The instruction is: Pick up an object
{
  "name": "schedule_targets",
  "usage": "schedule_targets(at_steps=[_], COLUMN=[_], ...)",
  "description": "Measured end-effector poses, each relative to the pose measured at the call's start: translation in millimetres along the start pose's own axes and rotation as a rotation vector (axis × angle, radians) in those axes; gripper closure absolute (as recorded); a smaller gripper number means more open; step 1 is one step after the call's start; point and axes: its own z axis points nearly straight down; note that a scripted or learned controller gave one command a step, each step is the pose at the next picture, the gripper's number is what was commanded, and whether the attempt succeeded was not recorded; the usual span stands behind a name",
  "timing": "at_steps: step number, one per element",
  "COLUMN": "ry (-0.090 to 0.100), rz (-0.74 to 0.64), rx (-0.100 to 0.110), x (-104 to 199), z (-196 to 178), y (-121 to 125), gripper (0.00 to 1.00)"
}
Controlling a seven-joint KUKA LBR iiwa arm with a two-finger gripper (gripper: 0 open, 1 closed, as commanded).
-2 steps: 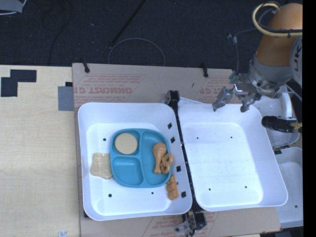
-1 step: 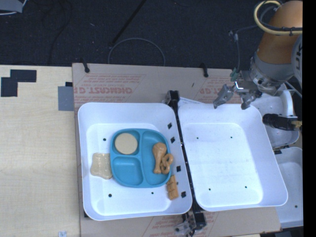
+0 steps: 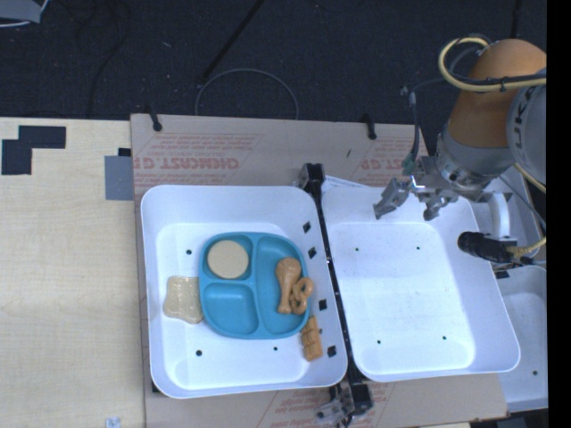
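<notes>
gripper (image 3: 412, 201): hung over the back rim of the right bin (image 3: 500, 350), fingers spread apart with nothing between them.
arm (image 3: 489, 105): reached in from the right, its orange band above the wrist.
left bin (image 3: 169, 368): held every object that could be picked.
blue plate (image 3: 234, 315): a three-compartment tray in the left bin; a round tan disc (image 3: 227, 259) lay in its upper-left compartment, a drumstick-shaped toy (image 3: 288, 282) and a pretzel-like piece (image 3: 302, 294) in its right one.
loose pieces: a pale bread-like slab (image 3: 183, 299) touched the tray's left edge; a small orange-brown piece (image 3: 311, 339) lay just beside its lower-right corner.
advice: likely best to cross the divider (image 3: 321, 248), descend wide open over a loose piece, and close across its narrow side, clear of the tray rim.
</notes>
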Motion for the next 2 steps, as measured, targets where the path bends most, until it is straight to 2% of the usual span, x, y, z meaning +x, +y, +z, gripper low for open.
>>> schedule_targets(at_steps=[2], ry=[0.0], rz=[0.001], rx=[-0.002], x=[-9.3], z=[93.7], y=[-5.9], gripper=[0.0])
